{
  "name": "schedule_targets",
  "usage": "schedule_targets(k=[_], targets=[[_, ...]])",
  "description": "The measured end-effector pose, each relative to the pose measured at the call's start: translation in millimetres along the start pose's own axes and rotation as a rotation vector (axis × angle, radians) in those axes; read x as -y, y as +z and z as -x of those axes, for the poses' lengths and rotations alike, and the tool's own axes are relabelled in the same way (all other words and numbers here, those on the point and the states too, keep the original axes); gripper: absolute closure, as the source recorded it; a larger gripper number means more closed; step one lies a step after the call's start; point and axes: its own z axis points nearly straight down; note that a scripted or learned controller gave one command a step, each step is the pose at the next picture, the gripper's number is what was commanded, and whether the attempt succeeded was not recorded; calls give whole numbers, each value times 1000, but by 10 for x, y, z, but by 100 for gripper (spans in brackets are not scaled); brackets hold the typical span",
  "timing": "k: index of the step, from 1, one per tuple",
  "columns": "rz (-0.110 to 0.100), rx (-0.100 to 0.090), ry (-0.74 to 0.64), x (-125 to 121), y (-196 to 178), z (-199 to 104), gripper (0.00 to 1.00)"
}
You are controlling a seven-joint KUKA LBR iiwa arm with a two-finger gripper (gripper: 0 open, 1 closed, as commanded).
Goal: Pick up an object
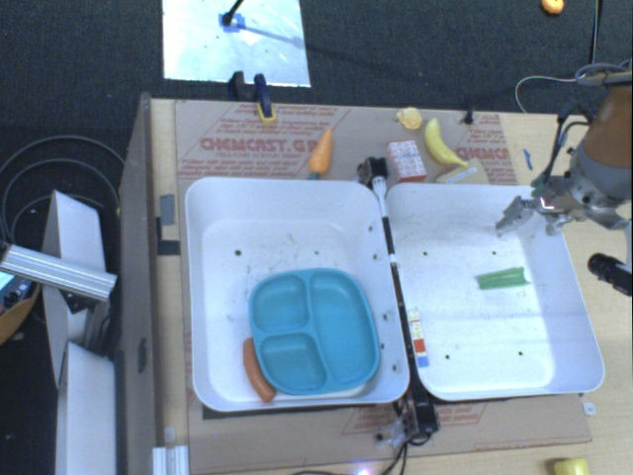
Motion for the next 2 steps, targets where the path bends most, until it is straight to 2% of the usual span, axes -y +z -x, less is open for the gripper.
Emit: schedule_targets(k=[1, 2], targets=[[-11, -3, 4, 420, 835, -135, 0], [0, -1, -1, -160, 55, -10, 0]])
